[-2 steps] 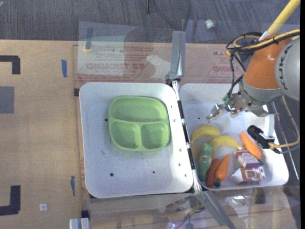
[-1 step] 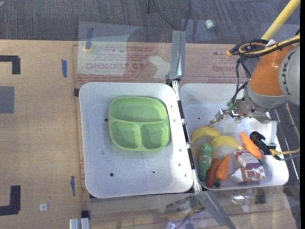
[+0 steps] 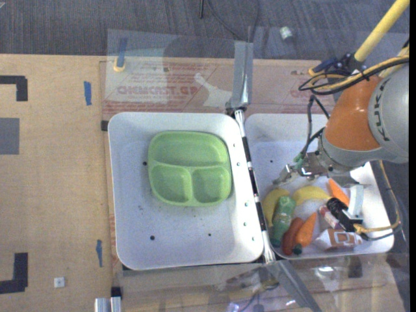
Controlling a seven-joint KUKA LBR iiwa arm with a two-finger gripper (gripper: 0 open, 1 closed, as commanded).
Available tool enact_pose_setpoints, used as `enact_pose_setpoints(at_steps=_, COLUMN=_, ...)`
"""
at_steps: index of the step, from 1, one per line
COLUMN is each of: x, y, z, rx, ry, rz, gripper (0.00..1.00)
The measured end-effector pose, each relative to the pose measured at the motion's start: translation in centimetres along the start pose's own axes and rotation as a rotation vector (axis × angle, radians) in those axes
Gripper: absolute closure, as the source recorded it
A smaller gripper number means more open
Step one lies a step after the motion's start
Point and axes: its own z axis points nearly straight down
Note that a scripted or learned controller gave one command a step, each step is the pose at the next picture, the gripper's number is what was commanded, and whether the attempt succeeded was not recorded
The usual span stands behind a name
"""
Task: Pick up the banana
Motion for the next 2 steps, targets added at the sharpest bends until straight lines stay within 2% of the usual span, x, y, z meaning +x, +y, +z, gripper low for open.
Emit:
enact_pose_setpoints(at_steps=1, x=-0.9, y=-5.7, z=0.0, rx=-0.002, ry=0.000, rz=0.010, gripper=0.00)
enact_pose_setpoints(at_steps=2, x=-2.8, y=-8.0, z=-0.3, rx=-0.021, ry=-0.003, rz=0.386, gripper=0.00)
